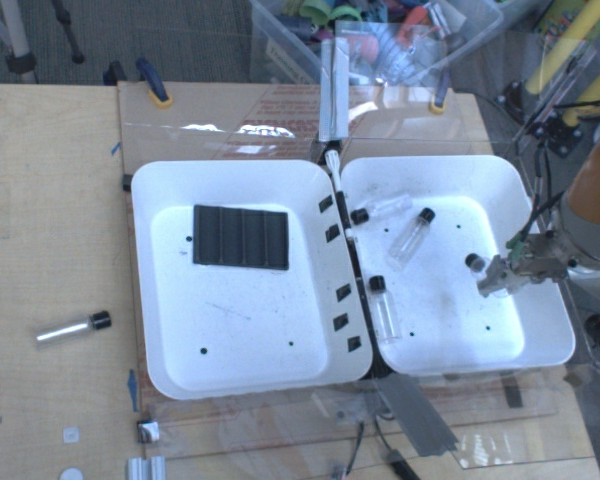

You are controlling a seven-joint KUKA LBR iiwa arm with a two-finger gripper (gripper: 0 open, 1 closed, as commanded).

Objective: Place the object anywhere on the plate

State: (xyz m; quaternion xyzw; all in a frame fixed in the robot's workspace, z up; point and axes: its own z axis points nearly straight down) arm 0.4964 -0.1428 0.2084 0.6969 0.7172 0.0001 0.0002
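The gripper (pixel 491 276) of a grey robot arm hangs low over the right side of the right bin (pixel 542 320), at the right of the frame; from this angle it cannot be told whether it is open or closed, or whether it grips anything. A small black cap (pixel 473 262) sits just at its left tip, touching or nearly so. Three clear vials with black caps lie on the same bin's floor: one (pixel 408 236) tilted near the centre, one (pixel 382 209) toward the upper left corner, and one (pixel 383 310) along the left wall, lower down. None of them touches the gripper. The black ribbed plate (pixel 241 236) lies flat in the upper half of the left bin (pixel 143 298), well apart from the gripper and the vials, with nothing on it. Outside the bins, a fourth vial (pixel 72 327) rests on its side on the pale wooden tabletop (pixel 40 198) at the lower left of the frame. A clear tub (pixel 280 30) of coloured items stands beyond the bins at the top.
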